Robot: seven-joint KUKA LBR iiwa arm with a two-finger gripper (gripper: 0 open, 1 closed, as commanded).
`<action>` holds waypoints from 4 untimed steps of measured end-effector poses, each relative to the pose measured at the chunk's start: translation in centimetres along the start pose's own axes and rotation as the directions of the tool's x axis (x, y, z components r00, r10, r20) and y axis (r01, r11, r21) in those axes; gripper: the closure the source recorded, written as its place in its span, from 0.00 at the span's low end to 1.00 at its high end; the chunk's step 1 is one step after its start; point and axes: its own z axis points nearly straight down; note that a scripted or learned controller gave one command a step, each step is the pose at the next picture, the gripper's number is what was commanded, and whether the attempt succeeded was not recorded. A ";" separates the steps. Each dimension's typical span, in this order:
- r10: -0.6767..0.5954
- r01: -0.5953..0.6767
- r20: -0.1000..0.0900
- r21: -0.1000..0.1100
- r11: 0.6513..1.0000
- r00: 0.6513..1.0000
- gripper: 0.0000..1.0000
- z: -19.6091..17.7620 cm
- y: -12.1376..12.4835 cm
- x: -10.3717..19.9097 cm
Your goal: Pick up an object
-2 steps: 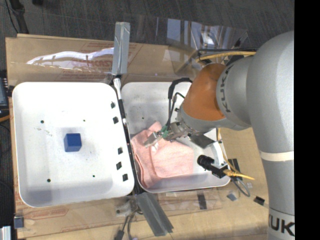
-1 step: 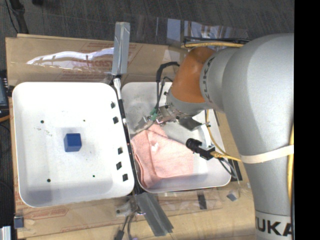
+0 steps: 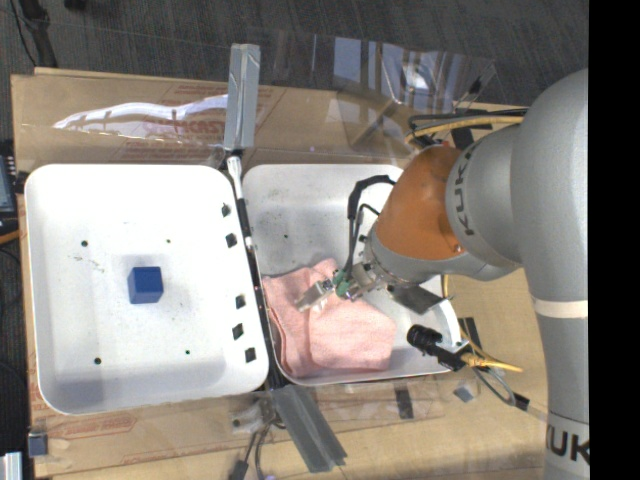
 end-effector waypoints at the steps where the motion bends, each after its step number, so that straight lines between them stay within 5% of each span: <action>1: -0.006 0.006 0.000 0.001 1.000 1.000 1.00 -0.9 0.1 0.0; 2: -0.006 0.006 0.000 0.001 1.000 1.000 0.00 -0.9 0.1 0.0; 3: -0.012 0.012 0.000 0.003 1.000 1.000 1.00 -1.8 0.2 0.0; 4: -0.012 0.012 0.000 0.002 1.000 1.000 0.00 -1.8 0.2 0.0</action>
